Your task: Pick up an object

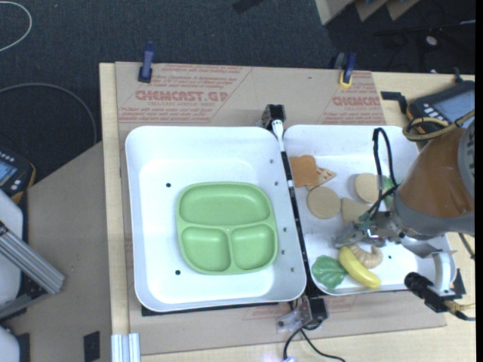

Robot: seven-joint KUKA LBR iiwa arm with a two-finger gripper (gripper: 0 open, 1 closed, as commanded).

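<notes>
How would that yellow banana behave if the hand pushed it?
The banana is curved and smooth, so it would probably pivot or slide rather than roll. It looks like a light toy, though that is uncertain. Lying against the green leaf, it might nudge that along.

Left bin (151, 225): smooth white plastic, slight sheen. The compartment tray (226, 226) at its centre: pale green plastic, matt to satin. Right bin (332, 138): same white plastic. At 6 o'clock in the right bin, banana (358, 268): glossy yellow plastic look; leaf-shaped piece (327, 271) beside it: smooth green. Round discs (324, 201) near centre: matt tan. Bench board (181, 93) at 12 o'clock: brown paper-faced sheet, printed, dull. Gripper (361, 234): bare metal, reflective. Arm's band (441, 179): satin orange.
</notes>
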